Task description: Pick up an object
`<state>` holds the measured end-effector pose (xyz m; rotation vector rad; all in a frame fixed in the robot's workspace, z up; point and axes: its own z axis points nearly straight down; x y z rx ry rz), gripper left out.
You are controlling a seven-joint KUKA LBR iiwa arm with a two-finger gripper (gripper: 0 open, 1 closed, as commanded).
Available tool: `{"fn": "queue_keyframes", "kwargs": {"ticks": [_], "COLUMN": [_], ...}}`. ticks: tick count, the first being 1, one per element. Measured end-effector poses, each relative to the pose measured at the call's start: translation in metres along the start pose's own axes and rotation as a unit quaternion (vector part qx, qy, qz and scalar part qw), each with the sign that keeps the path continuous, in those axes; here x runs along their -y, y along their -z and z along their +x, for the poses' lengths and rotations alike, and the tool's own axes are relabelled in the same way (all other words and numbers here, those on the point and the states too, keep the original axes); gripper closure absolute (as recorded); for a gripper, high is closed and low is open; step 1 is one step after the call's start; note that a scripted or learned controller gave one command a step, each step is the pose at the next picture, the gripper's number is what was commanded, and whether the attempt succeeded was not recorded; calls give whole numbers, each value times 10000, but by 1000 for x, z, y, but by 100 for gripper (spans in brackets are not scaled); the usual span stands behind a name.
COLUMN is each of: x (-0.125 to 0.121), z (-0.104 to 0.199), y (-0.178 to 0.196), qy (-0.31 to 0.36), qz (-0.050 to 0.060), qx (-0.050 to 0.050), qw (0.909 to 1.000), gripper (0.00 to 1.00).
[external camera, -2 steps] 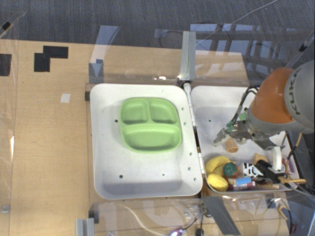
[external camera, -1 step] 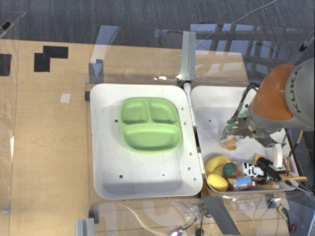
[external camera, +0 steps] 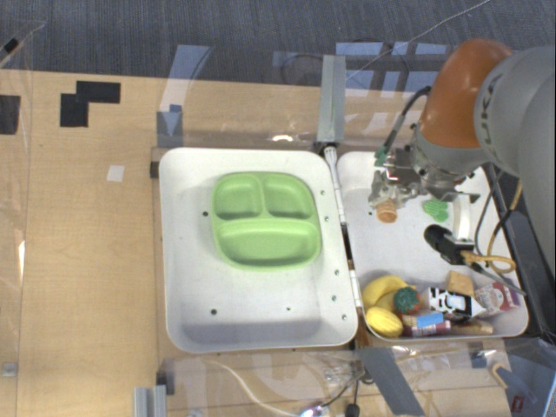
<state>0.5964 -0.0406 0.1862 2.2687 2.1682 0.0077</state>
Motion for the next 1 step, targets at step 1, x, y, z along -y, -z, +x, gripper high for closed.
{"fn": "queue_keyframes", "kwargs": {"ticks": [1], "x": [31], "z": [-5], "y": [41], "qy": [394], "qz": [6], "qx": [6], "qw": [9992], "gripper": [100]}}
